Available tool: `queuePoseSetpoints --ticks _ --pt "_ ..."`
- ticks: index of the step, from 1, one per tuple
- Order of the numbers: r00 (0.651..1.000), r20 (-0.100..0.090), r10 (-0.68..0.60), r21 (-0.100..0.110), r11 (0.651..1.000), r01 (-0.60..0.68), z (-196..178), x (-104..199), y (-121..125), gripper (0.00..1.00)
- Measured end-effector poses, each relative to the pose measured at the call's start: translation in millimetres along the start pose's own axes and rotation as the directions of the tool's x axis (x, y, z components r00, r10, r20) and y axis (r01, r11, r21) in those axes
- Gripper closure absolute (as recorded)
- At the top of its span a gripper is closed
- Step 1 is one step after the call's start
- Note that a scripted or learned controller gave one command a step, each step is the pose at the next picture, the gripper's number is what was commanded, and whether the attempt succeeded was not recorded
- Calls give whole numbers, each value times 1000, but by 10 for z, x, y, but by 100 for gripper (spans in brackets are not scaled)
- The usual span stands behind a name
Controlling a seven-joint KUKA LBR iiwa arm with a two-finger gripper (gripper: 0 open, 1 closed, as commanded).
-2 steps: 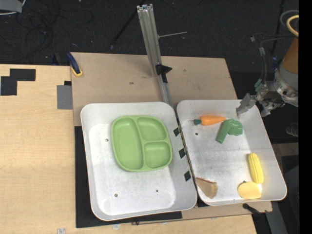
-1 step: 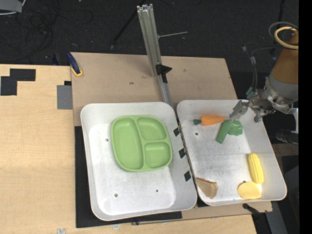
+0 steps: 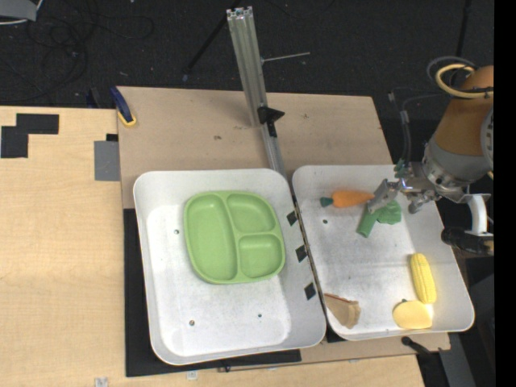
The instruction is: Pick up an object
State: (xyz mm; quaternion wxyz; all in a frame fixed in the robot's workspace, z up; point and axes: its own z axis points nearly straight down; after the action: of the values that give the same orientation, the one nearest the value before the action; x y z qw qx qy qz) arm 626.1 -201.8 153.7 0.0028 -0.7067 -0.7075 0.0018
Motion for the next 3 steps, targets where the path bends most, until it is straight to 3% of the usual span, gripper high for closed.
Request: queuePoseSetpoints --ticks 1,2,3 --pt "1000 1 2 -3 1000 -2 525 -88 -42 0" --pt "1000 2 1 -5 1000 -1 403 -95 -38 100" --pt "1000 1 1 -7 1000 -1 -13 -85 -55 100"
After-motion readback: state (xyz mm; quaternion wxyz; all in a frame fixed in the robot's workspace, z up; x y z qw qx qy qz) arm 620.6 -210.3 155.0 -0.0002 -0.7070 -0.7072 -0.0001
